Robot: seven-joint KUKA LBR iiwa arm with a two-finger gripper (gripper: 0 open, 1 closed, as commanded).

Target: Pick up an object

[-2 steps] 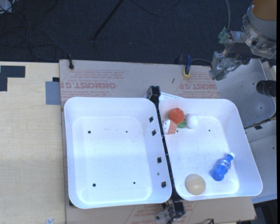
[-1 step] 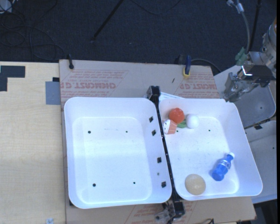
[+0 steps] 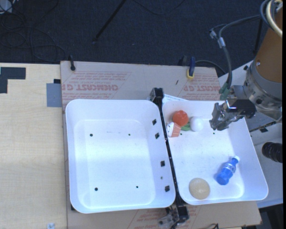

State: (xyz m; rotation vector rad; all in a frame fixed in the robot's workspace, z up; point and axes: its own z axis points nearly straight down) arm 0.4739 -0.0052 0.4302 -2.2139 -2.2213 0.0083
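Approach is judged under way as hand (image 3: pixel 218 123), its grip impossible to tell, is poised over right bin (image 3: pixel 257 175) just beside white ball (image 3: pixel 197 124); descent onto ball is called for.

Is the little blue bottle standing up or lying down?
Lying down. The blue bottle lies on its side on the right bin's floor, its cap pointing up and to the right.

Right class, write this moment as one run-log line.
gripper: over right bin, holding nothing seen | nearest: white ball | also: orange ball, blue bottle, tan disc
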